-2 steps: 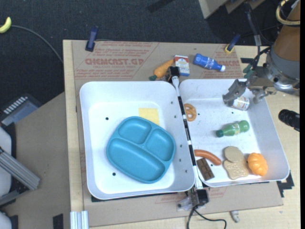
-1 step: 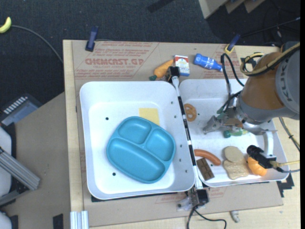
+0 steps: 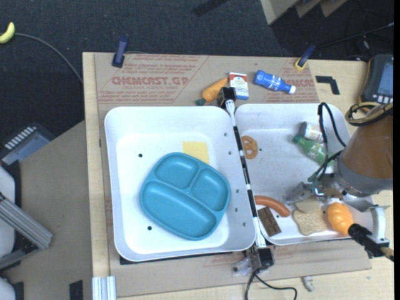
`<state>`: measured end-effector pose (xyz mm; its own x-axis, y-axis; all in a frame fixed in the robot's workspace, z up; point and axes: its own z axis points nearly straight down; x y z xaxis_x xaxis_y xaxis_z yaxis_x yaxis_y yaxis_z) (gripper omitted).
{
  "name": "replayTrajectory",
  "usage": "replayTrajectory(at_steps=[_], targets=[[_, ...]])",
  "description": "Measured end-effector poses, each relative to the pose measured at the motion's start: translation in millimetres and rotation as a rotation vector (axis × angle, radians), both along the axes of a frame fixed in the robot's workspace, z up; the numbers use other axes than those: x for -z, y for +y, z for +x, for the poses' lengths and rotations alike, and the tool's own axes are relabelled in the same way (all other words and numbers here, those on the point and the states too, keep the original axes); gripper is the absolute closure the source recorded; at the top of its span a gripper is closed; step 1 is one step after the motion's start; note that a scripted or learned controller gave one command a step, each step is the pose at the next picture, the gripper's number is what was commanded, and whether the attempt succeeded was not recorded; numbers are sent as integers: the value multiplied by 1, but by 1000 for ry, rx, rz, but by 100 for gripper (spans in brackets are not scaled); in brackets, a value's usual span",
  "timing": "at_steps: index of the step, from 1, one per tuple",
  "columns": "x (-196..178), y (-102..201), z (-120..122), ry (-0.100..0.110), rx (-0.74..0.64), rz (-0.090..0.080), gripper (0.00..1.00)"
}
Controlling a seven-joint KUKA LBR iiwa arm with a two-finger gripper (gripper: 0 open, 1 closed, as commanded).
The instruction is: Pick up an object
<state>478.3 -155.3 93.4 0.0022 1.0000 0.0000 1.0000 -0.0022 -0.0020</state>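
Two shallow white bins sit side by side on the bench, and the coming move turns on how the toy food in the right bin lies about the two-finger gripper, which is low over that bin's near-right part at the end of the grey arm with the orange band. No object can be seen between the fingers; whether they stand parted or closed cannot be told from this slanted view, since the metal tip is small and partly lost against the bin floor. The tan slice of toy bread lies just on the near side of the tip, flat on the floor, and is judged the closest candidate. The orange round fruit lies touching or just beside the bread on its right, partly under the wrist. The red-orange toy sausage lies to the left of the tip, its long axis running left to right with a slight tilt, and the brown chocolate-like bar sits just nearer than it, at the bin's near-left corner. The green bottle-shaped toy lies farther away, towards the far right wall. The left bin holds a blue divided plastic plate, well apart from the gripper.
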Motion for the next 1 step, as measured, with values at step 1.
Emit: replayTrajectory(at_steps=[1], targets=[[-10,1,1,-2,-1,0,100]])
